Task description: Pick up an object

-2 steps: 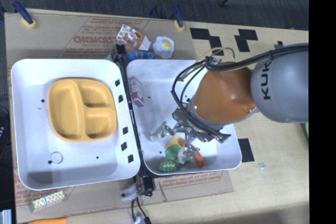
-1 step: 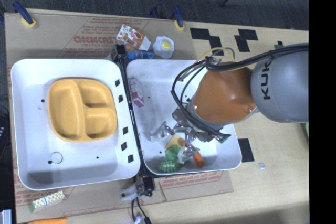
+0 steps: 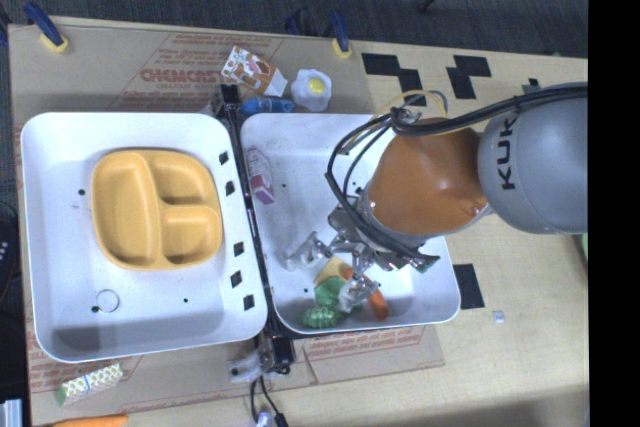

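Note:
My gripper [image 3: 352,287] reaches down into the right bin [image 3: 300,140], near its front edge, among a cluster of small toy items. A yellow-green piece [image 3: 332,272] lies under the wrist. A green leafy piece [image 3: 322,316] sits at the bin's front wall. An orange carrot-like piece [image 3: 377,303] lies just right of the fingertips. A clear plastic bit [image 3: 298,258] rests to the left. The fingers straddle the green and orange pieces, and I cannot make out whether anything is pinched between them.
The left bin [image 3: 50,215] holds a yellow divided tray [image 3: 155,207]. A small purple-and-white item [image 3: 262,183] lies at the right bin's left wall. Behind the bins sit a small printed box [image 3: 244,67], a blue item [image 3: 264,103] and a white-yellow item [image 3: 312,88].

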Robot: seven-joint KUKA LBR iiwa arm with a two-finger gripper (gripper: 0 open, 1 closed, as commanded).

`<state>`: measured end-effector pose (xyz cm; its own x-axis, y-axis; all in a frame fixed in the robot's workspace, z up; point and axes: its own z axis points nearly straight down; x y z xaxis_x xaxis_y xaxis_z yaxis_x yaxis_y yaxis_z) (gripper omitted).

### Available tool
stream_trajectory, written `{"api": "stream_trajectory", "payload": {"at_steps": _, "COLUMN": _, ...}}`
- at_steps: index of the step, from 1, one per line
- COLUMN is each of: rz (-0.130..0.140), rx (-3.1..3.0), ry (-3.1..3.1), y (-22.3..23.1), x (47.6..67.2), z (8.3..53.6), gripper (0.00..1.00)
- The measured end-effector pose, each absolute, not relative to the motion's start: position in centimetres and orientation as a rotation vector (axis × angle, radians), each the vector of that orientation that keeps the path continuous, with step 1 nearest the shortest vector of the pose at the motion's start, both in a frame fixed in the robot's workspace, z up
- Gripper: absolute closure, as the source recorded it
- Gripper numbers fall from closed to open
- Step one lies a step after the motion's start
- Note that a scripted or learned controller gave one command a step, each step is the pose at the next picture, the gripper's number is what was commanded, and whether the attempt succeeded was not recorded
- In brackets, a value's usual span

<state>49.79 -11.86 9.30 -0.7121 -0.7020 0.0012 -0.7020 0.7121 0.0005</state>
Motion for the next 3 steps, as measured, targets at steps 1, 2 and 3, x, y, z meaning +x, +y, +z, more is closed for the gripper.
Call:
{"api": "stream_trajectory", "payload": {"at_steps": 1, "rz": 0.000, "rx": 1.191, "ry": -2.906, "y": -11.86, "x": 49.79, "z": 9.30, "gripper": 0.00}}
{"api": "stream_trajectory", "payload": {"at_steps": 2, "rz": 0.000, "rx": 1.191, "ry": -2.906, "y": -11.86, "x": 49.79, "z": 9.30, "gripper": 0.00}}
{"api": "stream_trajectory", "payload": {"at_steps": 3, "rz": 0.000, "rx": 1.191, "ry": -2.906, "y": -11.86, "x": 49.79, "z": 9.30, "gripper": 0.00}}
